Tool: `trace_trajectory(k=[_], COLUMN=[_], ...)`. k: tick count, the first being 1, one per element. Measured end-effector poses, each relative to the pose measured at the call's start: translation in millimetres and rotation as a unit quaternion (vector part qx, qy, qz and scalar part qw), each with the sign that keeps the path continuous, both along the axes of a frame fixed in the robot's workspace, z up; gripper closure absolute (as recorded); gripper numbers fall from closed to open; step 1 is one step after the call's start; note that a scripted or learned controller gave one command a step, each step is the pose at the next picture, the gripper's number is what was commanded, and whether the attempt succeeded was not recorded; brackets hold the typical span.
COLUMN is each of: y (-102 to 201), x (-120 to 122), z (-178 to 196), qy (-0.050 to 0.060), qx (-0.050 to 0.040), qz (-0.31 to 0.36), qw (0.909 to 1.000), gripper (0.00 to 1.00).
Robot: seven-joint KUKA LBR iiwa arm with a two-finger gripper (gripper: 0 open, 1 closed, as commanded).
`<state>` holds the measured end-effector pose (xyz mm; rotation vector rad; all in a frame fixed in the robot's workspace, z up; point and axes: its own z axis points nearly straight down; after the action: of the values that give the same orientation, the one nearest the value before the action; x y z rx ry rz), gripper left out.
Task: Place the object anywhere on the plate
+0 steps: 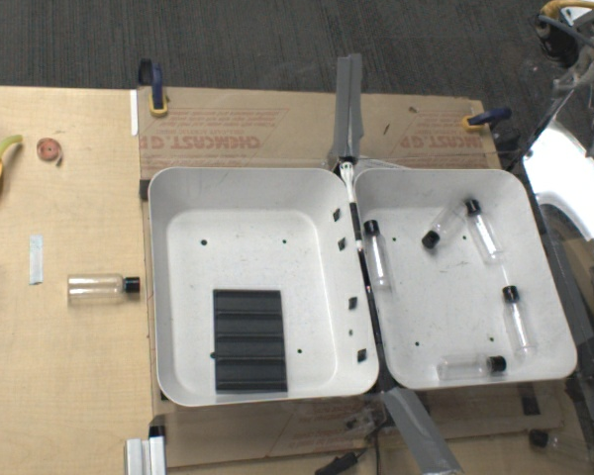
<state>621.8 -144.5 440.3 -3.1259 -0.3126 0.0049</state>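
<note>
Vials (pixel 480 228) loose in right bin (pixel 426 305), black plate (pixel 247 339) in left bin (pixel 238 231); tool's grip untellable.

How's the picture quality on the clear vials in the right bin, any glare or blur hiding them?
Camera view: even, soft light, no hard glare on the right bin; the clear vials blend into the white floor, their black caps reading best; the dark plate in the left bin is sharp; overall focus slightly soft.

Plate (pixel 248 341) in left bin (pixel 178 265); vials (pixel 483 234) in right bin (pixel 416 354)
</note>
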Motion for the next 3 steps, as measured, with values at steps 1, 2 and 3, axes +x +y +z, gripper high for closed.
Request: trace_trajectory(k=[1,2,3], y=[-77,-45,-78], x=[-54,31,-9], z=[0,-26,0], qy=[0.001,0.001,0.001], qx=[0.0004,0.0001,0.0002], qz=[0.008,0.003,0.001], qw=[1.0000,1.0000,1.0000], gripper=[0.00,0.00,0.00])
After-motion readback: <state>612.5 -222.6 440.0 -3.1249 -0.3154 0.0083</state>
